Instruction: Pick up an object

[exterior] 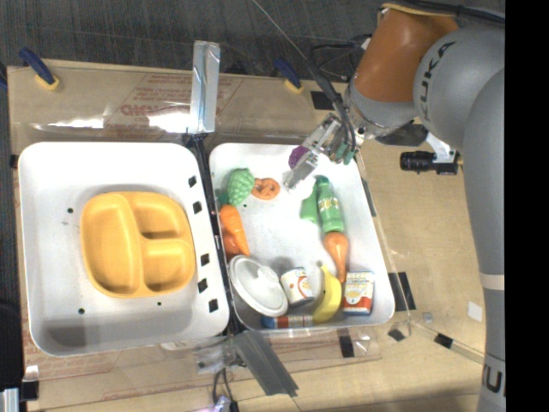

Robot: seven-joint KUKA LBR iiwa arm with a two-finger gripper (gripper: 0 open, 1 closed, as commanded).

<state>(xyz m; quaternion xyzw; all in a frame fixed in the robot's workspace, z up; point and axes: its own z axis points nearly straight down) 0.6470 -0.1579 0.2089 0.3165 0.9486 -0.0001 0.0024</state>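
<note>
One gripper | finger spread unreadable (cannot tell) | tips beside purple object, right bin

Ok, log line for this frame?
arm: over right bin | pincer: above far end, near purple item | held: nothing seen | tray: left bin

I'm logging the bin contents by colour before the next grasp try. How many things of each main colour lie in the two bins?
Yellow: 2, divided tray, banana
Orange: 3, two carrots, small orange piece
Green: 2, bottle, leafy vegetable
Purple: 1, item by the gripper
White: 3, lid, can, carton
Total: 11
</note>
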